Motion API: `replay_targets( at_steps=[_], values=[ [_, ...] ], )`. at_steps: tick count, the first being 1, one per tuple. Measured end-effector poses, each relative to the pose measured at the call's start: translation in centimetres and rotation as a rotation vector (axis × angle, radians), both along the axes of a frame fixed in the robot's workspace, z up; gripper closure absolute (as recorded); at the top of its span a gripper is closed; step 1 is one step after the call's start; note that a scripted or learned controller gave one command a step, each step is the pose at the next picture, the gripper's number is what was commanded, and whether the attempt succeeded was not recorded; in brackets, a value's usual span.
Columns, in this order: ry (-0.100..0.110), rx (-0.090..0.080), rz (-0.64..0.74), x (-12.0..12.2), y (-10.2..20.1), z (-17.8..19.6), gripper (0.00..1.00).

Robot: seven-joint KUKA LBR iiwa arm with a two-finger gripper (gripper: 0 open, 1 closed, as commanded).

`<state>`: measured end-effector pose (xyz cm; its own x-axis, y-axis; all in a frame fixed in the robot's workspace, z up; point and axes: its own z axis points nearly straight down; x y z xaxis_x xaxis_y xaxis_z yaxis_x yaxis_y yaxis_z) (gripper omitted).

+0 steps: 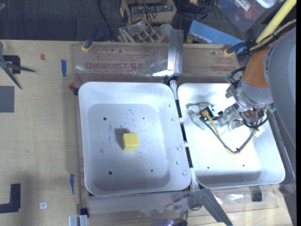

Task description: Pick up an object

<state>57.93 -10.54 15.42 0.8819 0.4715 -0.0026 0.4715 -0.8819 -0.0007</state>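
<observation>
A small yellow cube [130, 141] lies near the middle of the left white bin [94, 98], resting flat on the bin floor. My gripper [231, 118] hangs low over the upper part of the right white bin [268, 171], far to the right of the cube and across the divider between the bins. Nothing is visible held in it. The grey arm with its orange band [256, 72] reaches in from the upper right.
A ridge [182, 131] where the two bin rims meet runs between the gripper and the cube. A clear plastic-covered cardboard strip [122, 62] lies behind the bins. Wooden bench top [37, 126] extends to the left.
</observation>
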Motion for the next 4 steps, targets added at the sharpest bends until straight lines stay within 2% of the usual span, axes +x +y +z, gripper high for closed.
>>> replay_targets(
  at_steps=[1, 2, 3, 4],
  values=[
    [0.005, 0.002, -0.286, -4.8, 5.6, 2.9, 1.0],
    [0.003, 0.001, -0.153, -9.1, 18.2, 2.9, 1.0],
    [-0.003, 0.008, -0.29, -9.2, 20.7, -6.1, 1.0],
    [-0.017, -0.001, -0.302, -9.5, 22.1, -6.4, 1.0]
  ],
)
